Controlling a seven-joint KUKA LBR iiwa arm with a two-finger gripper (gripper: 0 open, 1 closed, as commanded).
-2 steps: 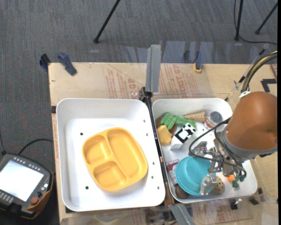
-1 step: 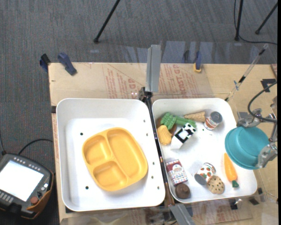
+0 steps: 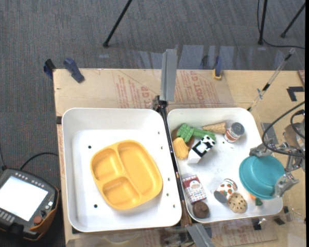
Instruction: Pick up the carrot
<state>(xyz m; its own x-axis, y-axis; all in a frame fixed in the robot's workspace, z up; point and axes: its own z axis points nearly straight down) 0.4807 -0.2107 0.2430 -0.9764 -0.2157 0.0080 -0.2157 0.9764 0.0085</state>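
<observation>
The carrot (image 3: 254,197) lies near the front right corner of the right bin (image 3: 221,112). Just an orange sliver and a small green tip show, peeking out from under the lower edge of a teal bowl (image 3: 260,175). The bowl hides the rest of it. My gripper (image 3: 283,164) reaches in from the right edge, its grey metal parts hugging the right side of the teal bowl, just above and right of the carrot. Cables trail off behind it.
The right bin also holds a cookie (image 3: 237,203), a small can (image 3: 225,188), a red box (image 3: 194,188), a brown cupcake (image 3: 200,209), a cow-print carton (image 3: 203,146), corn (image 3: 181,148), a green vegetable (image 3: 188,132) and another can (image 3: 235,131). A yellow divided plate (image 3: 126,174) sits in the left bin (image 3: 82,122).
</observation>
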